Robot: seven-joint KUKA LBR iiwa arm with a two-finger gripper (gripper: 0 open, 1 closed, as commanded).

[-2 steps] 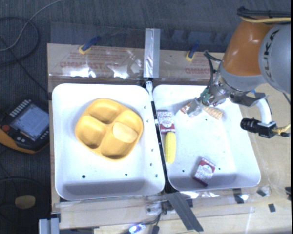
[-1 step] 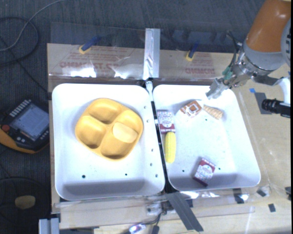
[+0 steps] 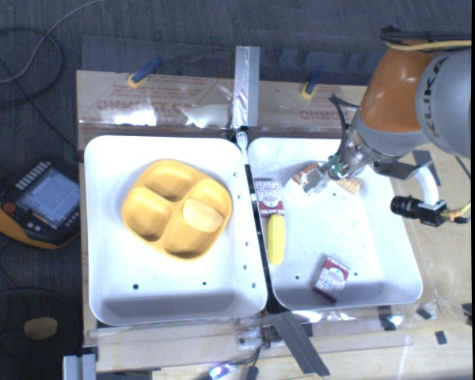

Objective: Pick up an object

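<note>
Small red box (image 3: 331, 278) near right bin's (image 3: 396, 287) front edge, corn cob (image 3: 275, 238) by the divider, gripper (image 3: 333, 169) low over a crinkled wrapper (image 3: 307, 176) at the back, grip unreadable.

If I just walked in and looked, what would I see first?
Probably the big yellow divided dish, sitting in the middle of the left bin. Next, the grey arm with its orange band reaching in from the right, its end effector low over the far part of the right bin. That bin also has a small yellow corn cob by its left wall.
</note>
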